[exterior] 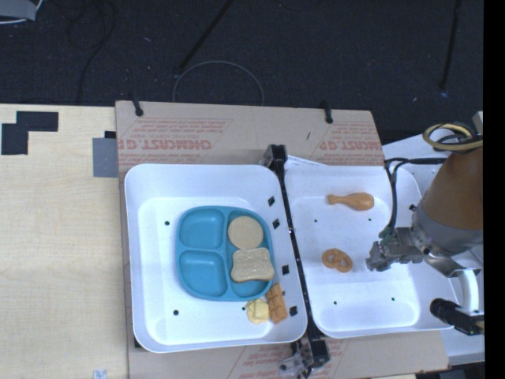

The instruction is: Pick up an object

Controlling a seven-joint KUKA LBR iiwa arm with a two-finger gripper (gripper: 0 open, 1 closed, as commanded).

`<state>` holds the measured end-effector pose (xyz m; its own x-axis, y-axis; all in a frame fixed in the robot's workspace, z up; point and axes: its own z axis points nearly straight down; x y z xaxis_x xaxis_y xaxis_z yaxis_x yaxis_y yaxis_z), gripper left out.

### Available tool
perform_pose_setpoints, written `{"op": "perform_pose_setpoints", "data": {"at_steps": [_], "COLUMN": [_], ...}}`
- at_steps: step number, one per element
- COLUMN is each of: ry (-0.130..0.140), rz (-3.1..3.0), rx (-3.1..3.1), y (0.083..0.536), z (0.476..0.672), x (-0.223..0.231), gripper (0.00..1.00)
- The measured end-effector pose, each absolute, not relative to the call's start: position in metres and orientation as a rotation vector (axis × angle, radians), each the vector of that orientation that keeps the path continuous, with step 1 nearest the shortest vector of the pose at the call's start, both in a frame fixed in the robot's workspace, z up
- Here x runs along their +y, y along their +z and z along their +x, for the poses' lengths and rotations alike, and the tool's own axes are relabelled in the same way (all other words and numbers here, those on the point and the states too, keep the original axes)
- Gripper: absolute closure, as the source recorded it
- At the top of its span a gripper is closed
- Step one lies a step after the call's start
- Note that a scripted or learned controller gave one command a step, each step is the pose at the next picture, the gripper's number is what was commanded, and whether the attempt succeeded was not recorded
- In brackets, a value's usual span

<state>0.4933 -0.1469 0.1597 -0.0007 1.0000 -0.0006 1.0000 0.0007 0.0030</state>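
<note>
The pretzel (337, 260) is lying in the right bin (363, 318), just to the camera's left of the gripper (382, 257), which is hanging low over the bin floor; whether it is spread I cannot tell. A drumstick (352, 201) is lying farther back, its long axis running across the bin

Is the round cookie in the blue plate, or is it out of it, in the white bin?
In the plate. The round cookie lies inside the upper right compartment of the blue plate.
</note>
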Motion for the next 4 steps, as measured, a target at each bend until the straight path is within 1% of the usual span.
{"op": "perform_pose_setpoints", "data": {"at_steps": [1,2,4], "ry": [0.004,0.002,-0.001], "rz": [2.217,2.219,2.219], "rx": [2.221,2.221,2.228], "y": [0.222,0.27,0.268], "z": [0.498,0.498,0.539], "x": [-0.145,-0.146,-0.05], "gripper": [1.0,1.0,1.0]}}
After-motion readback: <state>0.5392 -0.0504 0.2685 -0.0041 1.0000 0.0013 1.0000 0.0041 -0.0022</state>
